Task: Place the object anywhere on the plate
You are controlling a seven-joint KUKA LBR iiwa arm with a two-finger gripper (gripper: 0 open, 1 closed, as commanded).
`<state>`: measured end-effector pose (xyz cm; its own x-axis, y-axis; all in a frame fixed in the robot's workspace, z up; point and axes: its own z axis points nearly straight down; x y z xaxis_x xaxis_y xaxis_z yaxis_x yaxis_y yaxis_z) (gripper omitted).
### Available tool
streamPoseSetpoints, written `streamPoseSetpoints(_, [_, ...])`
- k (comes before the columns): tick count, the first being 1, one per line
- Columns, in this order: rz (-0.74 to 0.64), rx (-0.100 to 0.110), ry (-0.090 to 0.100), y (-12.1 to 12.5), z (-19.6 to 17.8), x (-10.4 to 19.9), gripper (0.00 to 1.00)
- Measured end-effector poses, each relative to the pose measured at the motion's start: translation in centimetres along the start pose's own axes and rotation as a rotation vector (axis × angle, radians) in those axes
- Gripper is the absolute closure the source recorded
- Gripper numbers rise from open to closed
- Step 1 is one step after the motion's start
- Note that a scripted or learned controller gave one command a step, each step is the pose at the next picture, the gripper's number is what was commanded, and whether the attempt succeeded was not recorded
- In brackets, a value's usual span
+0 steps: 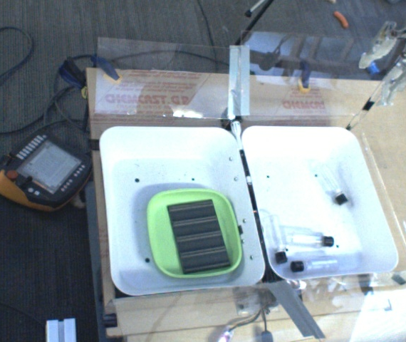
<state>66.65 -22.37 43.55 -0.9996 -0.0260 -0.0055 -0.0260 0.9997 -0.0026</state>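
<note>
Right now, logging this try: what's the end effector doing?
End effector: its state cannot be told from the camera view.

Robot lab: teach pendant [43, 171], cables [7, 63]

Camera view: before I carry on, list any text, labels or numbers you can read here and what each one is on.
"GIGACAST G D" or something close, in reddish print, seemingly mirrored and blurred: on the clear panel behind the left bin.
Short reddish word, too blurred to read: on the clear panel behind the right bin.
Screen and keys of the handheld pendant: too small to read.
Green plate, dark ridged block, clear vials: no markings legible.
</note>
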Motion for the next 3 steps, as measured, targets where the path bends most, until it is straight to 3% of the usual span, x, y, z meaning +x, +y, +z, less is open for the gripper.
streamPoseSetpoints(2, [-0.519, -0.003, -0.002, 0.2, 0.0, -0.3, 0.0])
streamPoseSetpoints(3, [-0.634, -0.003, 0.0, 1.4, 0.1, -0.3, 0.0])
